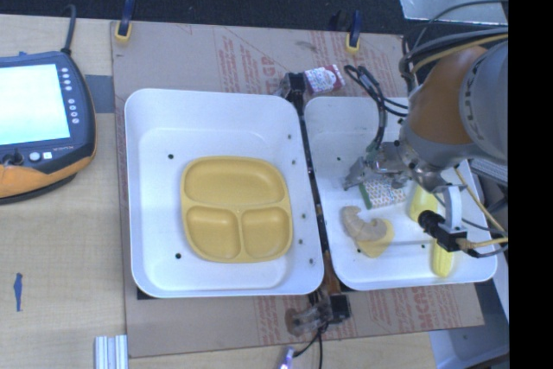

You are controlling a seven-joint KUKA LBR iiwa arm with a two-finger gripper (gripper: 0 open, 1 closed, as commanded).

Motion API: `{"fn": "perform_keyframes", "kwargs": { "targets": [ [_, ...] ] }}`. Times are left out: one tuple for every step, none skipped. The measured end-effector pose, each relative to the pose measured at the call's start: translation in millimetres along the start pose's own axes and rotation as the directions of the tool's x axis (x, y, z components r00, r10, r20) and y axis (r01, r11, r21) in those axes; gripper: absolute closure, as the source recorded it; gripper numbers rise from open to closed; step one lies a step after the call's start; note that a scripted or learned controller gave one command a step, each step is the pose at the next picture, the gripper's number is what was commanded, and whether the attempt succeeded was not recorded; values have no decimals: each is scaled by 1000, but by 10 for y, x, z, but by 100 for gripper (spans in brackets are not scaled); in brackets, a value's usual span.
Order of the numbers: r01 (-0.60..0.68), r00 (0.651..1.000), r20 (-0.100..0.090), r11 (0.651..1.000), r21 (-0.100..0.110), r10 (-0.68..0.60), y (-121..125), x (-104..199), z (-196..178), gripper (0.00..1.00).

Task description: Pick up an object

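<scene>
In the right bin (346, 268), the yellow banana (429, 225) is lying with its long axis running from the arm's wrist toward the bin's near right corner. The gripper (373, 175) is hanging over a small patterned packet (384, 193); its own housing is hiding the claw, so I cannot tell its state. One tan shell-like piece (366, 230) is resting beside the banana. The left bin (143, 186) is holding one yellow divided plate (236, 208).

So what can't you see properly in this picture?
- Hand, camera view: the arm's own wrist covers it, so its grip is unclear.
- Patterned packet: its top is tucked under the hand.
- Yellow object in the right bin: partly behind a black part and cables.
- Small wrapper above the bins: too blurred to name.
</scene>
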State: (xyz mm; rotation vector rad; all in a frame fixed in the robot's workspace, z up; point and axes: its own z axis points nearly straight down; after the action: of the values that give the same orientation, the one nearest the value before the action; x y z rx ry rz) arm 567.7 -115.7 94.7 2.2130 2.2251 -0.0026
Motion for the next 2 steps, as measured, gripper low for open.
{"fn": "perform_keyframes", "kwargs": {
  "targets": [
    [0, 1000, 3, 1000, -4, 0, 11, -23, -116, 100],
    [-4, 1000, -4, 1000, 3, 4, -102, -247, -682, 100]
  ]
}}
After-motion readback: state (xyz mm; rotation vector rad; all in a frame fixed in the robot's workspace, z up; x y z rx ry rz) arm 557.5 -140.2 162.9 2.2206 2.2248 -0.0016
